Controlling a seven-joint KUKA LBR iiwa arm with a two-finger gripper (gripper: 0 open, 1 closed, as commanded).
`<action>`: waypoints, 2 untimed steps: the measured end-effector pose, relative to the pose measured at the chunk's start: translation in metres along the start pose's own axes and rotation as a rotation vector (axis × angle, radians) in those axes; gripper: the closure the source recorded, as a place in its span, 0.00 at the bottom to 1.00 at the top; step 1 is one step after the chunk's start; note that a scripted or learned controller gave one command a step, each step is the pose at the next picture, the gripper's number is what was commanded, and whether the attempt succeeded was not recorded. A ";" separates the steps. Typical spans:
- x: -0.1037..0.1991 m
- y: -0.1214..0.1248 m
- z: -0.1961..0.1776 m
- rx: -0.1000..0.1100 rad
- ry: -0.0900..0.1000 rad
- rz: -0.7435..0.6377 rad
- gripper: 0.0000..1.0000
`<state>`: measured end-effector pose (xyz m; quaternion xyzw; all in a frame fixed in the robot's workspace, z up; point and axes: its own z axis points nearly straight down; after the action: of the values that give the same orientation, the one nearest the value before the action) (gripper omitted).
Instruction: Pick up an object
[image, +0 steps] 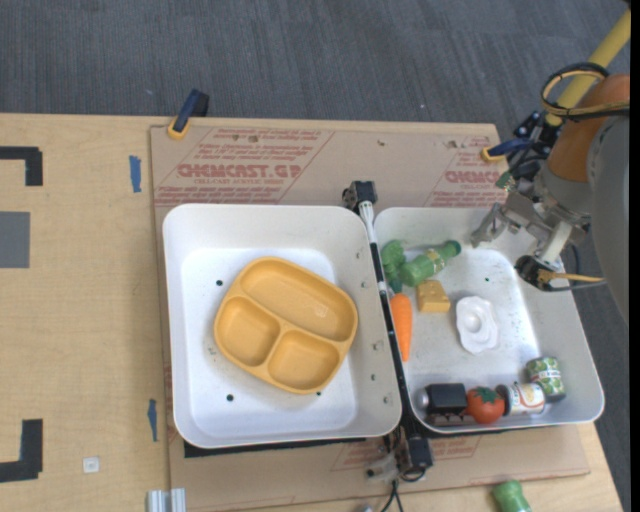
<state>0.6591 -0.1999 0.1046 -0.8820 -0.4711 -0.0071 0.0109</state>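
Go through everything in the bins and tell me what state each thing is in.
Yellow divided plate: flat in left bin.
Carrot: lying along right bin's left wall.
Green bottle: on its side.
Fried egg toy: flat.
Tomato: resting at front wall.
End effector: above right bin's far corner.

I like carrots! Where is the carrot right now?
The carrot lies in the right bin, along its left wall, just below the green bottle and left of the yellow block.

Left bin (190, 330): held a divided tray (285, 325) at its centre.
Right bin (575, 345): bottle (425, 262) at 11 o'clock, carrot (401, 323) at 9, egg (475, 325) central, tomato (487, 404) at 6, can (545, 378) at 5.
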 end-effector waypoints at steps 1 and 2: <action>0.008 -0.100 0.010 -0.009 -0.024 -0.102 0.00; 0.011 -0.018 0.023 0.022 -0.028 -0.380 0.00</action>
<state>0.6508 -0.1799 0.0826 -0.7771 -0.6292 0.0086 0.0125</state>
